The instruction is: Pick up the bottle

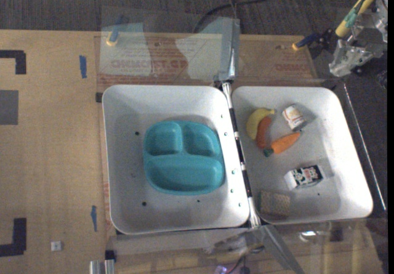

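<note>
tool [348,57]: above right bin's [351,143] far corner | opening: cannot tell | touching nothing | bottle [295,116] in bin

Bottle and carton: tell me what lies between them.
The carrot lies between the bottle and the carton, as the camera view shows.

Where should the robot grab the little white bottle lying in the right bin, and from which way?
Probably across the middle of the bottle, coming straight down. It lies on its side, tilted, so its rounded body faces up. Fingers would go on its two long sides, where bare bin floor shows; the banana and carrot lie close by.
</note>
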